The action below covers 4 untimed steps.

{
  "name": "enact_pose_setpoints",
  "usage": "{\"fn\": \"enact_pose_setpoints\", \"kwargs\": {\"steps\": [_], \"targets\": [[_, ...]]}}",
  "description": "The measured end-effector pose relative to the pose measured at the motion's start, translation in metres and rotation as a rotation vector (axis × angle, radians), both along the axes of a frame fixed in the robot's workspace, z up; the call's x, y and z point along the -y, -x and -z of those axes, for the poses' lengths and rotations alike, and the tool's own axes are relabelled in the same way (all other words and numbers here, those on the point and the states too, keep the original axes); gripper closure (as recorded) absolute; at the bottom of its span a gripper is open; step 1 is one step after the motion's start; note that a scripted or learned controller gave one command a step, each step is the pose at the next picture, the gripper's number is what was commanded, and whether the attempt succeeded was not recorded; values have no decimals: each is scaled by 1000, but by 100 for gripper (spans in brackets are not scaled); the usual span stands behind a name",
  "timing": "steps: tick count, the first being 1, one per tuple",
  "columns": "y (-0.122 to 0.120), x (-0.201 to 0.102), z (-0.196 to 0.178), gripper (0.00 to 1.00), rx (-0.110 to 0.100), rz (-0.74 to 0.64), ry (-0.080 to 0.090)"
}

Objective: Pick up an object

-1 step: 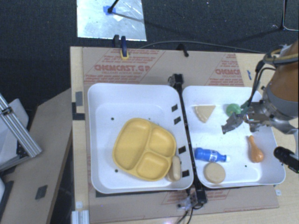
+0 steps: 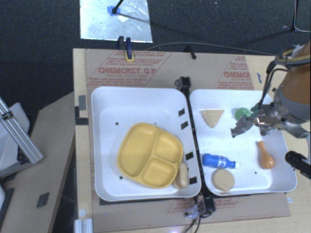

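While the arm (image 2: 296, 89) reaches in from 3 o'clock, nearest the camera in the right bin (image 2: 279, 183) sits a round tan disc (image 2: 223, 180) at 6 o'clock, with a blue bottle (image 2: 217, 161) lying on its side just above it, white cap toward 3 o'clock. Orange pear-shaped piece (image 2: 265, 157) lies at the bin's 4 o'clock, apart from the bottle. Left bin (image 2: 104, 144) holds a yellow divided tray (image 2: 150, 154), tilted, three compartments; a small beige oblong piece (image 2: 182, 174) touches its 4 o'clock corner. Farther back in the right bin: the tool (image 2: 239, 130) hovers over the bin middle, dark fingers pointing toward 8 o'clock, spread narrow, nothing between them. Green object (image 2: 242, 112) sits just beside the tool at its 12 o'clock, partly hidden by it. Beige wedge (image 2: 213, 116) lies at the bin's 11 o'clock, well clear of the tool. Beyond the bins, the bench (image 2: 204, 67) shows brown printed sheeting, and a blue-yellow clamp (image 2: 128, 48) grips its far edge at 12 o'clock.
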<state>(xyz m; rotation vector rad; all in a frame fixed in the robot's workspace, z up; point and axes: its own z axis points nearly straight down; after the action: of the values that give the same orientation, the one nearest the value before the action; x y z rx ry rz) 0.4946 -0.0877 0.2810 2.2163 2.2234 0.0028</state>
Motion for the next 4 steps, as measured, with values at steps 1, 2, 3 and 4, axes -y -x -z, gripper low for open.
{"fn": "enact_pose_setpoints", "kwargs": {"steps": [1, 2, 3, 4], "targets": [[-1, 0, 42, 0, -4, 2, -1], [-5, -5, 84, 0, -5, 2, -1], [-6, -2, 147, 0, -6, 2, -1], [-8, -1, 133, 100, 0, 2, 0]]}}
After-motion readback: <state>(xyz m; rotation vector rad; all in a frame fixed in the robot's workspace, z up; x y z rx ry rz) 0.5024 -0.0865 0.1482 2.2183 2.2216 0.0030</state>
